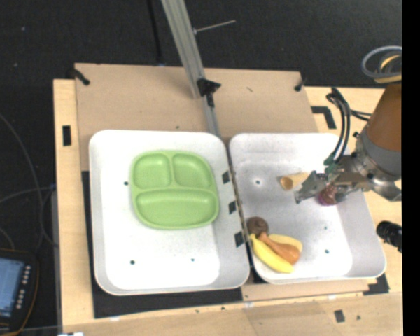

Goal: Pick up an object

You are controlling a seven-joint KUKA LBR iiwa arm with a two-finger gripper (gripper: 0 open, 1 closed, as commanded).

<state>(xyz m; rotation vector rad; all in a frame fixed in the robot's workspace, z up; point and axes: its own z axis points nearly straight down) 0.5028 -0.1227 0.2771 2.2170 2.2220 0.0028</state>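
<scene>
A tan surface (161, 96) carries two white bins; the right bin (357, 254) holds a small purple object (328, 197) just beside the hand (309, 187), whose grip I cannot tell. The piece looks light, rigid and smooth, likely best pinched across its middle.

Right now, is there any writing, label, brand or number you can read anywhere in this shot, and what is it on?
No readable text anywhere.
Handheld screen at lower left: glowing blue display, its content too small and blurred to read.
Green divided plate, both white bins, the banana and the arm: no markings visible.
</scene>
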